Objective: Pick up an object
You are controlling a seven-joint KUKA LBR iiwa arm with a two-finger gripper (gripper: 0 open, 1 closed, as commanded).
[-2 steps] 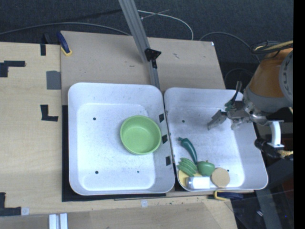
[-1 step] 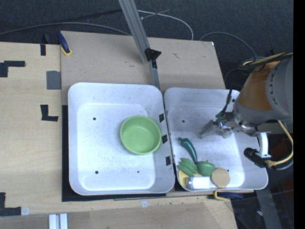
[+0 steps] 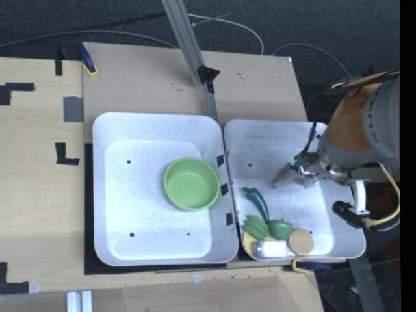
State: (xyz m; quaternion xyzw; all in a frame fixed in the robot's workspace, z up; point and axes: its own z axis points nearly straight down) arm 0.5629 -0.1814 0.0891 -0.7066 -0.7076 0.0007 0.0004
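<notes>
My gripper [image 3: 281, 177] hangs over the middle of the right bin [image 3: 273, 135], its grey fingers pointing left and down, with nothing visible between them. Just below it lies a dark green curved utensil [image 3: 258, 202]. In the bin's front corner sit several small items: light green leafy pieces [image 3: 256, 226], a green rounded piece [image 3: 281, 228], a tan round disc [image 3: 301, 242], and a white block [image 3: 273, 248] on something yellow. A green bowl [image 3: 191, 184] stands in the left bin [image 3: 117, 135], near its right side.
A grey metal pole [image 3: 185, 34] slants across the back of the bench and ends at the divide between the bins. Cables run behind the bench. The arm's orange-banded wrist [image 3: 354, 119] stands over the right bin's right edge.
</notes>
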